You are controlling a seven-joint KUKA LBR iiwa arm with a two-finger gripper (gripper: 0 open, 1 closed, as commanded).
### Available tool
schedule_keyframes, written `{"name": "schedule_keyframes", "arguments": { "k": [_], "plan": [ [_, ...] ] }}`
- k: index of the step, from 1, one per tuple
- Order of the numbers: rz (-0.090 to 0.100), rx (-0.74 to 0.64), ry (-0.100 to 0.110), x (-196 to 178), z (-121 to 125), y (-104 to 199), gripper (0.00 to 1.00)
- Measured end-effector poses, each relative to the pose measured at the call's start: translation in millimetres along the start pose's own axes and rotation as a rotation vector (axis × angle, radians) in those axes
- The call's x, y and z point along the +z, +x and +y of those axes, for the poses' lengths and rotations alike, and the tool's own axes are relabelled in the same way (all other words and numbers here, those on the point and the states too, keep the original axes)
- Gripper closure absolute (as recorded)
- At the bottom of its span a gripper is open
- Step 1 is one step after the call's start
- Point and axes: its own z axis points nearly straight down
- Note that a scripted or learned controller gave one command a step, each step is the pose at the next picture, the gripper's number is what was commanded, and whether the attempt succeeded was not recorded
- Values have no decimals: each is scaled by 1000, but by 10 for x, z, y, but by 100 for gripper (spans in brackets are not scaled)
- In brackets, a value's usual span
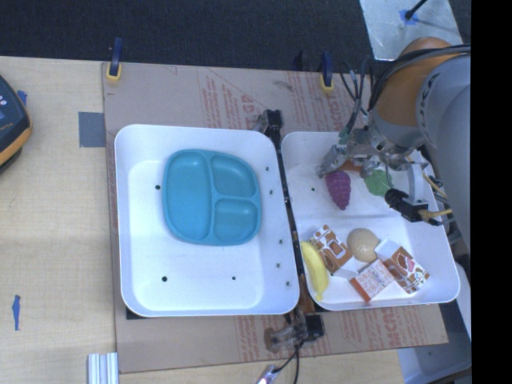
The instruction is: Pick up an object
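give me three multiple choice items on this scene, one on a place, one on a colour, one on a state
1. Where does the divided plate lie?
A. left bin
B. right bin
C. on the bare bench

2. What colour is the bunch of grapes?
A. orange
B. purple
C. white

3. How does the banana lie?
A. held up by the gripper
B. on the divided plate
C. flat in the right bin, by its left wall

Answers:
1 A, the plate sits inside the left bin.
2 B, the grapes are purple.
3 C, the banana rests on the bin floor, far from the gripper.

purple grape bunch [338,189] lies in the right bin [448,290].
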Motion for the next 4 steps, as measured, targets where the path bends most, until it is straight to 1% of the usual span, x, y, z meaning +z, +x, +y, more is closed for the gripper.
{"name": "schedule_keyframes", "arguments": {
  "k": [1,2,3,4],
  "plan": [
    [-1,-2,3,7,-400,52,0],
    [-1,-3,1,2,-156,371,0],
    [-1,0,-2,-1013,4,-74,0],
    [1,-3,5,18,-9,352,0]
  ]
}}
